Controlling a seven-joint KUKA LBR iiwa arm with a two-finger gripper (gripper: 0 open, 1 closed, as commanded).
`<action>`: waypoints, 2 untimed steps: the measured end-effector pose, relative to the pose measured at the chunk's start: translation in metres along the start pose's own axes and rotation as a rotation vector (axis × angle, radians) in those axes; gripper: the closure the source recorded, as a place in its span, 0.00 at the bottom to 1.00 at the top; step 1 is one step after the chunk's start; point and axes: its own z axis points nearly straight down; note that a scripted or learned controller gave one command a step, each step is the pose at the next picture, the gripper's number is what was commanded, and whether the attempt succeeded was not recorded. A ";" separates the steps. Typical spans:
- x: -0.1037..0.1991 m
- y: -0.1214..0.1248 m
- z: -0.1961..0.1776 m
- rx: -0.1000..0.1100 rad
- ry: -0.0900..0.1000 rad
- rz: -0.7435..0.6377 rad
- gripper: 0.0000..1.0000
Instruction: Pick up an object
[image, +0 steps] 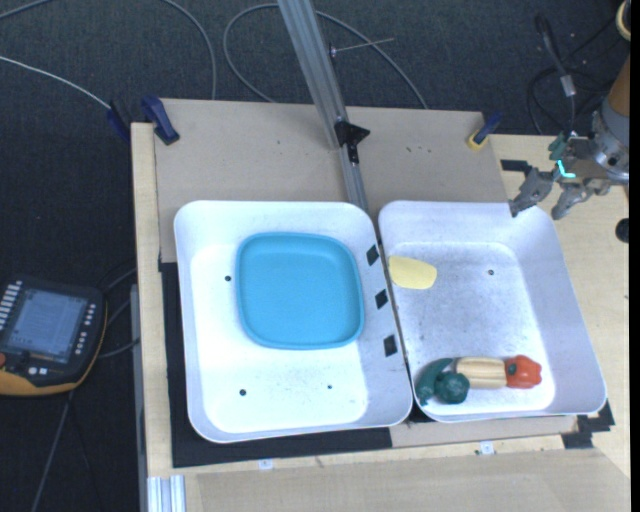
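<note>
Progress on the task is, as I judge it, still at the very start: nothing is lifted. The gripper (546, 201) hangs at the far right corner of the right bin (560, 300), just above its rim, and its two fingers (523, 198) stand spread apart with nothing between them. It is well apart from every object.

The things that can be picked all lie in the right bin. A pale yellow piece (412, 272) rests near the bin's left wall, in the upper part. Along the near wall there is a row of three: a dark green object (443, 385), then a tan bread-like roll (482, 372), then a red object (523, 372). The green one and the roll seem to touch, and the roll touches the red one too; what kind of toy food they are I cannot say for sure.

The left bin (200, 330) holds a blue square plate (300, 290) lying flat in its middle.

What is left is nearly the whole job: to choose one object, to bring the open tool over it, to go down, to close and to raise it. The yellow piece stands alone, so it looks easier to reach cleanly. The three by the near wall are crowded together and close to the rim, which could make a grasp slip or catch two at once.
</note>
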 end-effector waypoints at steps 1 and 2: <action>0.000 0.000 0.000 0.000 0.000 0.000 0.00; 0.005 0.000 0.043 0.004 0.001 0.000 0.00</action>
